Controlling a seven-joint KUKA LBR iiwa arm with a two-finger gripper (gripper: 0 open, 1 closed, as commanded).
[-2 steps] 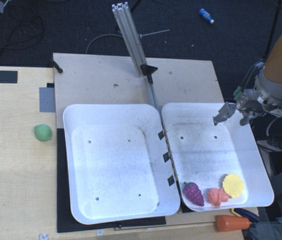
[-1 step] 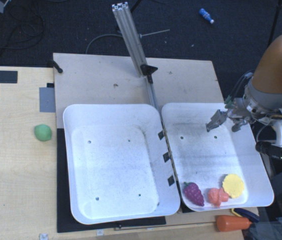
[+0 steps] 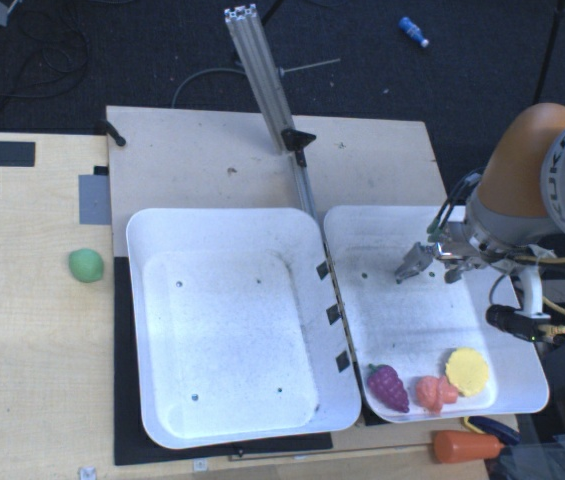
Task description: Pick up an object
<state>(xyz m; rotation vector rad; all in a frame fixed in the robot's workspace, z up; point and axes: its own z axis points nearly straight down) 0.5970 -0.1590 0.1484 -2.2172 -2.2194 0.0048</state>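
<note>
In the right bin (image 3: 402, 233), three toys lie along the near edge: a purple bunch of grapes (image 3: 389, 387), a pink-orange lump (image 3: 434, 393) and a yellow round piece (image 3: 468, 370). My gripper (image 3: 432, 265) hangs over the middle of that bin, well above the toys, its two fingers spread apart with nothing between them. One finger (image 3: 410, 264) points left, the other (image 3: 455, 273) is nearer the wrist. The grey arm with its orange band (image 3: 524, 163) comes in from the right.
The left bin (image 3: 162, 230) sits beside the right one. A green ball (image 3: 86, 265) lies on the wooden bench to the left. An orange object (image 3: 467, 446) rests outside the right bin's near edge. A metal bar (image 3: 267, 78) slants up behind the bins.
</note>
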